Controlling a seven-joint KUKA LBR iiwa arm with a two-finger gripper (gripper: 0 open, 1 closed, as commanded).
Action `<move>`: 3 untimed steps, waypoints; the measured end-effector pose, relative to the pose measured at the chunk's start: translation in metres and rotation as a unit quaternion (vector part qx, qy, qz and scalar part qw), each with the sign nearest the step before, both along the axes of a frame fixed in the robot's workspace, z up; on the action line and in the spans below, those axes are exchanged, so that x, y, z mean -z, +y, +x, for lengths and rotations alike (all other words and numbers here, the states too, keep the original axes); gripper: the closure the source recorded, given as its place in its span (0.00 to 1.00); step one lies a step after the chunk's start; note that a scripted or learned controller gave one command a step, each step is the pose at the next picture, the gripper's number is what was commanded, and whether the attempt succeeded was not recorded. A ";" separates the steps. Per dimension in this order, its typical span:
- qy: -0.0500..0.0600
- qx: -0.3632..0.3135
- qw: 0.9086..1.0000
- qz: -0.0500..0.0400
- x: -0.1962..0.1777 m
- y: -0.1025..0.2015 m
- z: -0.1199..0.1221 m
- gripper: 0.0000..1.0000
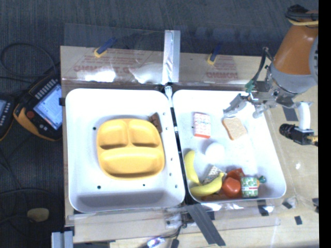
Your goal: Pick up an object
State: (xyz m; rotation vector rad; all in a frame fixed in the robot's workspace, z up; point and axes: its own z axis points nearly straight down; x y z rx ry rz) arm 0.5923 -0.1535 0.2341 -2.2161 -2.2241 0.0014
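Two white bins (77,154), one yellow divided tray (130,148), two bananas (199,182), one bread slice (235,128), one small carton (201,125), one tomato (232,186)

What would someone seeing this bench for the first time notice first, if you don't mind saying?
Probably the big yellow divided plate lying in the middle of the left bin. Next, the arm's orange band at the upper right, with the pincer poised just above a slice of bread in the right bin. Bananas and red produce crowd that bin's near edge.

Yellow divided plate (130,148) in left bin (77,154), bread slice (236,128), bananas (199,180) in right bin (271,159)
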 end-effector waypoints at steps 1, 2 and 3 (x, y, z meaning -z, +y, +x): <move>0.000 -0.079 0.997 0.000 0.125 0.048 0.025 0.00; 0.000 -0.057 0.998 0.000 0.051 0.072 -0.007 0.00; -0.006 -0.083 0.997 -0.002 0.144 0.037 0.028 0.00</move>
